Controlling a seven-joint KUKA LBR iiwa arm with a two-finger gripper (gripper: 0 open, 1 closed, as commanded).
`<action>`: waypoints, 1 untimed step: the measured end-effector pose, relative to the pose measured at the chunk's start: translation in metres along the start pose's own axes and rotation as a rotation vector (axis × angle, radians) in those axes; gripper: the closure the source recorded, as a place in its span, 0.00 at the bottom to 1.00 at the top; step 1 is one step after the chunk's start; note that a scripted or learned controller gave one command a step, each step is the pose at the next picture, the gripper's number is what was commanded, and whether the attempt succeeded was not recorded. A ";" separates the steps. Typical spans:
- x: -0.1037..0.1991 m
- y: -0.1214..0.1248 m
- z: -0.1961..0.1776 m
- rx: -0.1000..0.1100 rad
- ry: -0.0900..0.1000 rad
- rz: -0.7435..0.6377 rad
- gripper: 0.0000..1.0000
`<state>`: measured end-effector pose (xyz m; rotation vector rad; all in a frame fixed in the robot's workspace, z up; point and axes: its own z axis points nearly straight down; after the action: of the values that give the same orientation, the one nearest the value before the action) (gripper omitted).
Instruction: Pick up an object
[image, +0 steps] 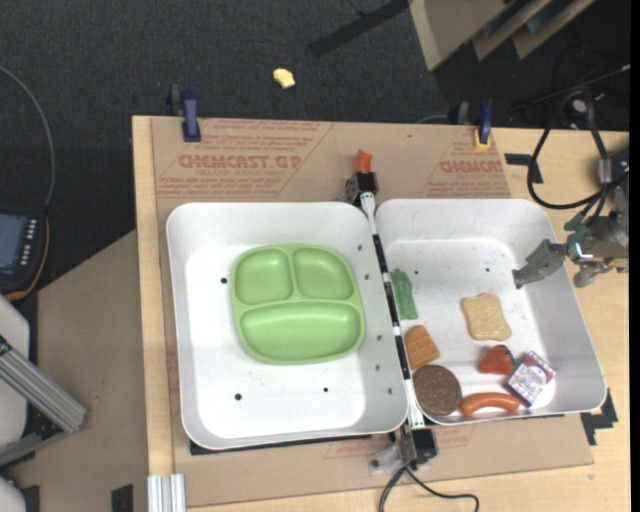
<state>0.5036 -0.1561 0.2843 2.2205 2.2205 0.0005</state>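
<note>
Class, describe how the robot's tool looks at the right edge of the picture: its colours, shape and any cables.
The tool is grey metal: a blocky body with bare mechanical parts and a flat, tapering grey finger. Black cables loop above it.

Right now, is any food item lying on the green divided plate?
No. The green plate is bare; the toast lies in the right bin.

Two white bins (195, 300); one green divided plate (297, 303); seven food pieces (486, 318) in right bin.
</note>
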 end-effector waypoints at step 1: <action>0.012 -0.023 0.120 0.013 0.005 0.001 0.00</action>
<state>0.4812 -0.1446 0.1639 2.2301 2.2284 -0.0081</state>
